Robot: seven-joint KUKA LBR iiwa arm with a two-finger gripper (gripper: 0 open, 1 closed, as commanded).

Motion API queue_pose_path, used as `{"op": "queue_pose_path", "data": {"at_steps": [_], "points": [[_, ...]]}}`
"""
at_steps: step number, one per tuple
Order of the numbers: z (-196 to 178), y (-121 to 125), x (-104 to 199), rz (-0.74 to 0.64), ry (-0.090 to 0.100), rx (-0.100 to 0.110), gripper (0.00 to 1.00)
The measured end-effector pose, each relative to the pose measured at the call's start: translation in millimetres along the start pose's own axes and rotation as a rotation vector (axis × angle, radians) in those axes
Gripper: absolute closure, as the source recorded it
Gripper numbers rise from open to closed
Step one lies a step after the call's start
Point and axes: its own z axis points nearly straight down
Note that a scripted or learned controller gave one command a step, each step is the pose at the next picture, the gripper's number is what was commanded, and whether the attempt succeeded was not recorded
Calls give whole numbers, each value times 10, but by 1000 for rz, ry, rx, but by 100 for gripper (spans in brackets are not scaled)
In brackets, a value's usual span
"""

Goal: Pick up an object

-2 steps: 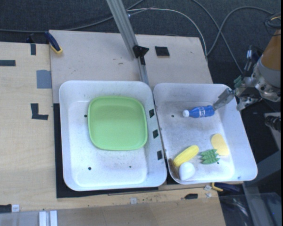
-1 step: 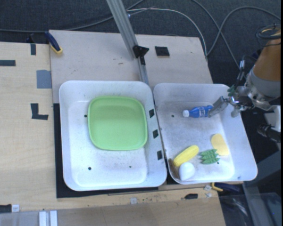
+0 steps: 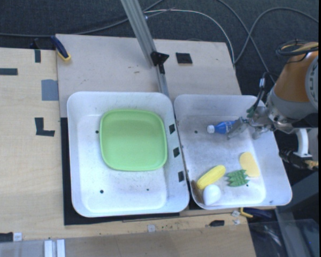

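My fingers (image 3: 236,128) are down beside the blue bottle (image 3: 220,127); spread or pinching, I cannot tell. Judging grasp stage: next, close and lift.

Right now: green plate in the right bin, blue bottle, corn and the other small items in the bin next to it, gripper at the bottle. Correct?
Not quite. The camera view shows the green plate in the left bin, not the right. The rest stands: the blue bottle, corn and other small items lie in the right bin, with the gripper at the bottle.
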Motion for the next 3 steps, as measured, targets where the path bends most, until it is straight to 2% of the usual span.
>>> {"op": "queue_pose_path", "data": {"at_steps": [1, 3], "points": [[-121, 8, -3, 0, -1, -4, 100], [-1097, 82, 44, 0, -2, -8, 100]]}}
